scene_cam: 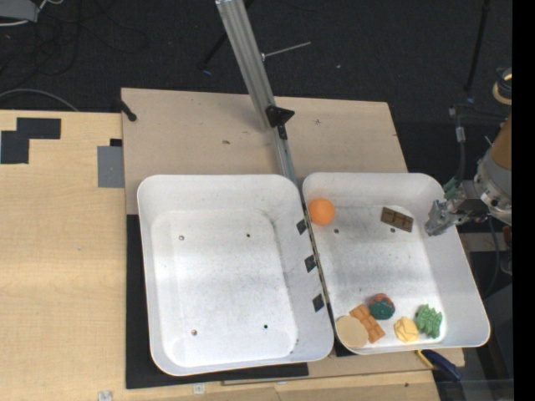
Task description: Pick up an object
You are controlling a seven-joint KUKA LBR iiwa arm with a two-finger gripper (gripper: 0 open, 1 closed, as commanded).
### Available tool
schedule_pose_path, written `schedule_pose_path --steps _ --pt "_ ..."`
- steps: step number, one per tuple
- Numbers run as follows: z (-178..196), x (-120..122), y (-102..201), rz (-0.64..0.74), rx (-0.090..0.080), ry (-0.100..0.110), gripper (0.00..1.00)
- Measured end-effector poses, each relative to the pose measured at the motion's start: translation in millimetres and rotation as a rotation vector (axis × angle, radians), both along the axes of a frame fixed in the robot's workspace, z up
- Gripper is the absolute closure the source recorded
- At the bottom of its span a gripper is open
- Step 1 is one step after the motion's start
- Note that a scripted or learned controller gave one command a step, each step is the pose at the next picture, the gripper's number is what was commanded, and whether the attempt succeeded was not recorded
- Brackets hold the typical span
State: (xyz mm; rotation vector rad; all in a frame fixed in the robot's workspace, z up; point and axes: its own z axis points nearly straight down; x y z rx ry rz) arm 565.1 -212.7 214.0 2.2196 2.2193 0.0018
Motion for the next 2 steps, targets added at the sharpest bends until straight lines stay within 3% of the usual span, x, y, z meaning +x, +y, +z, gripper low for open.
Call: schedule_pose_path --steps 1,2 --pt "49.6 6.5 7.5 0.002 0.000 -0.001 1.00" --pt "39.5 2.9 63.1 0.004 0.004 0.006 1.00"
